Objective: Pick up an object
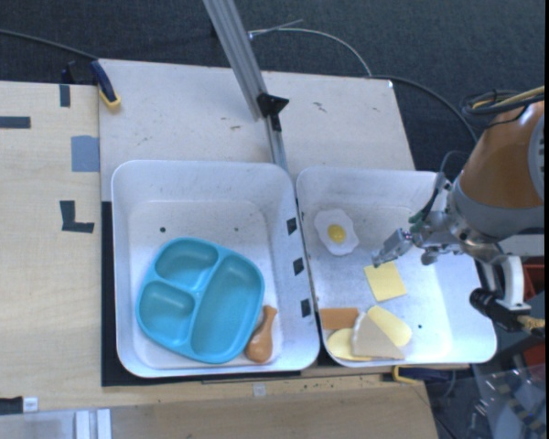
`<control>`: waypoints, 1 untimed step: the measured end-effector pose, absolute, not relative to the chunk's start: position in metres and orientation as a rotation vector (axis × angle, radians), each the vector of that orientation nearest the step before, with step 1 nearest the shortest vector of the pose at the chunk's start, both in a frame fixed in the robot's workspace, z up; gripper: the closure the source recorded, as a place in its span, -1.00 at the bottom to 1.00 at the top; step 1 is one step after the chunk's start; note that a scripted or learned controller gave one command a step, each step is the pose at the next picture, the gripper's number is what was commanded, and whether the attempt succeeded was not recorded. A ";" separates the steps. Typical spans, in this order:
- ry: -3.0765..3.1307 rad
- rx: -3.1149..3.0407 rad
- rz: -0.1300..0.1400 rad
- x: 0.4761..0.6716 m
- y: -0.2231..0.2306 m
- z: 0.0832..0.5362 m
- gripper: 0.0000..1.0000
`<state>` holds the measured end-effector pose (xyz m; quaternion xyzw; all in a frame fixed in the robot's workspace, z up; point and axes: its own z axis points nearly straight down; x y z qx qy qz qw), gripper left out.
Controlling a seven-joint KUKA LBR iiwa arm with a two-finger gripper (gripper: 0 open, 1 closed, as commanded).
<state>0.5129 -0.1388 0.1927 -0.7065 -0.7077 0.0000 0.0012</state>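
The hand [391,247] hangs low over the right bin [457,341], near the middle of it, and the arm [499,176] comes in from the right side. I cannot tell how wide the hand is open, and nothing can be seen in it. The closest thing looks like the flat yellow square [385,282]. It lies just below the hand tip, a bit toward the front of the bin. The toy fried egg [335,230] lies to the left of the hand, near the wall between the two bins. More toy food [371,334] is piled at the front edge. The yellow square has bare floor on its right side, so I think there is room to come down there. The blue plate [201,298] and the toy drumstick [263,335] sit in the left bin [128,181], well away.
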 end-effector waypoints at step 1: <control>-2.228 -2.209 -0.001 0.522 -0.069 0.188 -1.00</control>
